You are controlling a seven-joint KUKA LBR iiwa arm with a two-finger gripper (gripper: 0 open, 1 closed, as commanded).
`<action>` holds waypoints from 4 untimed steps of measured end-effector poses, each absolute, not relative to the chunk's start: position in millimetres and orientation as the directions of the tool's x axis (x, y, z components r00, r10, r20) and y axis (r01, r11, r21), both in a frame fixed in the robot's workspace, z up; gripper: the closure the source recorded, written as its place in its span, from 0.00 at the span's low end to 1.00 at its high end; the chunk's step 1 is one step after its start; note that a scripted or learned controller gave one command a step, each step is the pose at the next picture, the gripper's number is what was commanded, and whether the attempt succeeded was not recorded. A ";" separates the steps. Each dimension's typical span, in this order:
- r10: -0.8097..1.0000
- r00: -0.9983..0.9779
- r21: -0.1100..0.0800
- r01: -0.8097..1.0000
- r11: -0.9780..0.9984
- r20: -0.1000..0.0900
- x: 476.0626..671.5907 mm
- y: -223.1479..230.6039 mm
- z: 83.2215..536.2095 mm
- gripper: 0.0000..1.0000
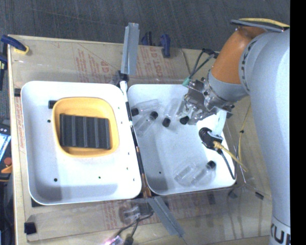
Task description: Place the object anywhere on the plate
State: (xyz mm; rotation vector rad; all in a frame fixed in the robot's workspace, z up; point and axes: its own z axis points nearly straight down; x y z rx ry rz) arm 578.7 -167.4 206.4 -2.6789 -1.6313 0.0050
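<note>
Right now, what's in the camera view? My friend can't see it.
A grey robot arm's gripper hangs over the right bin, which holds clear plastic bottles. The left bin holds a yellow plate with a dark slotted rack on it.

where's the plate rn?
The yellow plate sits in the left bin of the camera view, holding a dark ridged insert; the gripper is over the right bin.

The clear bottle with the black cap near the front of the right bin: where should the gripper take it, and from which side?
Probably best at the middle of its body. The clear bottle lies flat in the right bin, its black cap pointing toward the arm. Come straight down from above, fingers across the narrow width. It lies close to the bin's front wall, so leave room there.
</note>
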 end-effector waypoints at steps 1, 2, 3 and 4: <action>0.920 0.393 -0.005 0.920 -0.393 0.001 597.5 -115.8 199.6 1.00; 0.919 0.395 -0.004 0.919 -0.395 0.000 610.4 -46.4 238.0 1.00; 0.986 0.164 -0.003 0.986 -0.164 0.000 626.0 -0.6 261.0 1.00; 0.986 -0.167 -0.007 0.986 0.167 0.001 600.1 18.3 190.1 1.00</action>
